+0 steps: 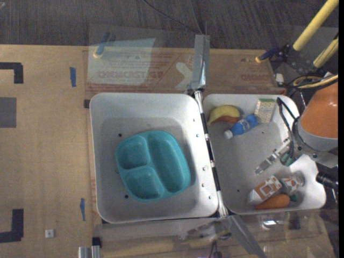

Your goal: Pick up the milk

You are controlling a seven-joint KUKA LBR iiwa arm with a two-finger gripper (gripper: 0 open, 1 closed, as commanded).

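Note:
The milk (275, 187) is a small white and orange carton lying on its side near the front of the right bin (236, 160). An orange carrot (274, 201) lies right against its front side. My gripper (267, 164) reaches in from the right and hovers just above and behind the carton, a little to its left. Nothing shows in it. The orange band of the arm (322, 117) sits over the bin's right edge.
A yellow banana (224, 113), a blue bottle (242, 126) and a small greenish packet (265, 109) lie at the back of the right bin. The left bin (107, 117) holds a teal divided plate (153, 165). Black cables hang near the arm.

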